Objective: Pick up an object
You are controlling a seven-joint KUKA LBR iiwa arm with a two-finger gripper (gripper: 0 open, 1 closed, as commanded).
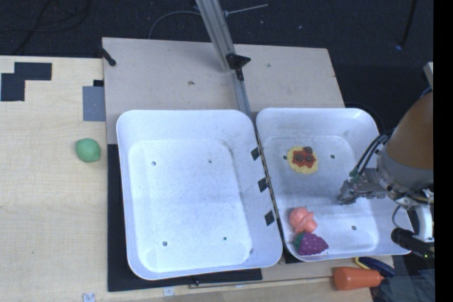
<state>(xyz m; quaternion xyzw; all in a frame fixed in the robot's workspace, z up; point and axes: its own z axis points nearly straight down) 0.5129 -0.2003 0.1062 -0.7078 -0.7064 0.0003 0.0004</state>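
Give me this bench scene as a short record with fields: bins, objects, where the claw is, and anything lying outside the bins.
bins: left bin, right bin, side by side
right bin contents: yellow and red round toy; pink toy touching purple grapes near the front-left corner
claw: low over the right bin's right half, apart from all three toys
outside bins: green ball on the bench at left; orange carrot-like toy in front of the right bin

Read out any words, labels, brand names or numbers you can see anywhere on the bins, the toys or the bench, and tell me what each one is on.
No text can be read in this view.
Right bin: no lettering; its toys, a yellow disc, a pink piece and purple grapes, are unmarked.
Left bin: no lettering.
Green ball and orange object: no lettering.
Gripper: too small and blurred to show any marking.
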